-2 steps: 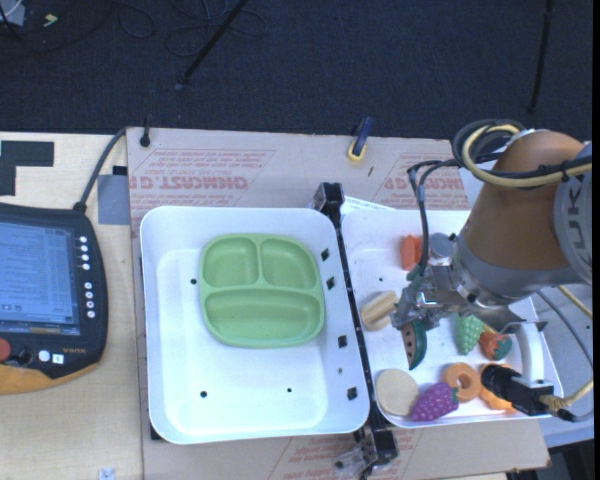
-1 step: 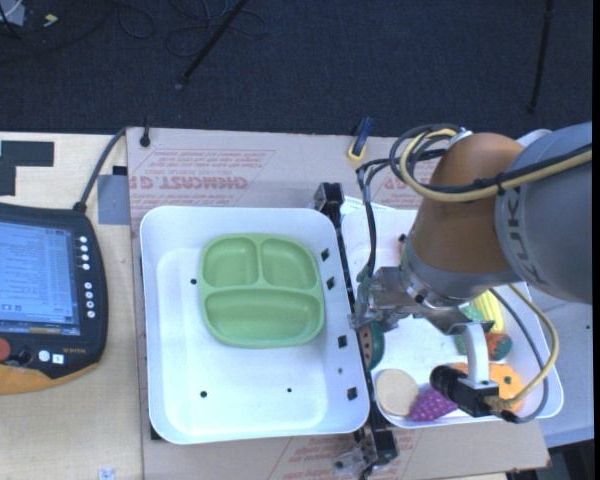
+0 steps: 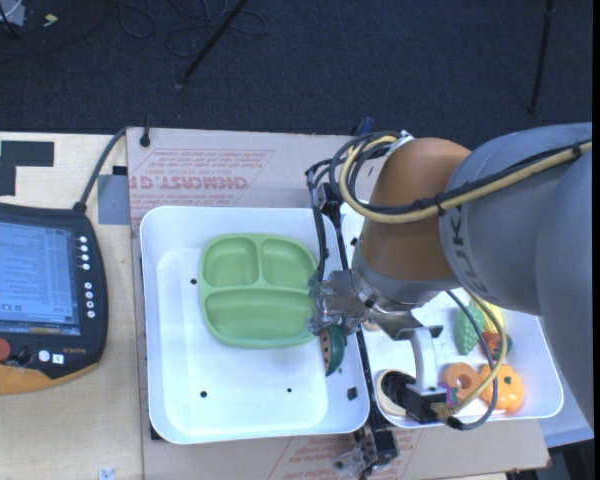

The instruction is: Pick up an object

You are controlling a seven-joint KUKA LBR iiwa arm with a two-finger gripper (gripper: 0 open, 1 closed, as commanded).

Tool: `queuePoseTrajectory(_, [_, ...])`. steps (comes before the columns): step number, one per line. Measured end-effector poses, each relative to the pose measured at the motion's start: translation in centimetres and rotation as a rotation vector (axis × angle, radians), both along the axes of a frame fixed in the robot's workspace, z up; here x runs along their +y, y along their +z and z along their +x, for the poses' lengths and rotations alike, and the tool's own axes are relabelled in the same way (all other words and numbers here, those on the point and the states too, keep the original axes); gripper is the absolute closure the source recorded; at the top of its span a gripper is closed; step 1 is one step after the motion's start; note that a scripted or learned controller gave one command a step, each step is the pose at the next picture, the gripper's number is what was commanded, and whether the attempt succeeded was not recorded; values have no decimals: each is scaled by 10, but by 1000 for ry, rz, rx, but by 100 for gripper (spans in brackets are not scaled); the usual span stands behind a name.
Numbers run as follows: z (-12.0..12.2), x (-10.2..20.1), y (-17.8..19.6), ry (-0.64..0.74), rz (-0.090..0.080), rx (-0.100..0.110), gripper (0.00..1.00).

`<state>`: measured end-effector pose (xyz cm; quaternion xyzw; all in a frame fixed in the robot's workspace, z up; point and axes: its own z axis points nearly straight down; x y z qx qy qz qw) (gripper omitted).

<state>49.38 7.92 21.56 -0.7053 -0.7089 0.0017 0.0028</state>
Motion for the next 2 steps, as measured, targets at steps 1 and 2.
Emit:
queuePoseTrajectory(1, [12,27,13,-3,-1,-3,100])
queuePoseTrajectory(2, [-3,22,3,-6,-2,0,100])
